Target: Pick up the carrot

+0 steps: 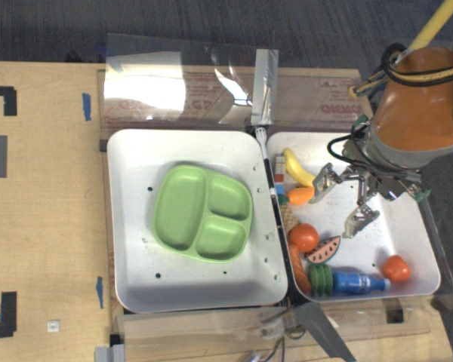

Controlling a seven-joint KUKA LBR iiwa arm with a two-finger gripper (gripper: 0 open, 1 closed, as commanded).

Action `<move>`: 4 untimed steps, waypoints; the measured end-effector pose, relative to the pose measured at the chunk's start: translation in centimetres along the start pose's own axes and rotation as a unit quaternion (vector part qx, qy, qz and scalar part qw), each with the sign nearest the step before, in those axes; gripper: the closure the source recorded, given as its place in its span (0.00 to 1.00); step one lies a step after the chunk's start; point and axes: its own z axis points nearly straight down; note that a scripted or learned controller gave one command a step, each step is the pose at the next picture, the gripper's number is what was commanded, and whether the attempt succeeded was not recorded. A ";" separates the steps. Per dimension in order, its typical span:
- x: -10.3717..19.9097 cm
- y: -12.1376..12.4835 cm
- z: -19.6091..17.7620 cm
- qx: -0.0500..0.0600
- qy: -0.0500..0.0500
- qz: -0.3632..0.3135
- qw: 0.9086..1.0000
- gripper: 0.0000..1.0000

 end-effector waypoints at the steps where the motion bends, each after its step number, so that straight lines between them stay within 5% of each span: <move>1: -4.4 1.6 2.4 0.004 -0.004 -0.023 1.000 0.00; 2: -2.8 -3.9 11.1 0.007 -0.007 -0.047 0.999 0.00; 3: 0.1 -2.9 11.8 0.007 -0.008 0.015 1.000 0.00; 4: -0.3 -3.0 10.4 0.011 -0.014 0.014 1.000 1.00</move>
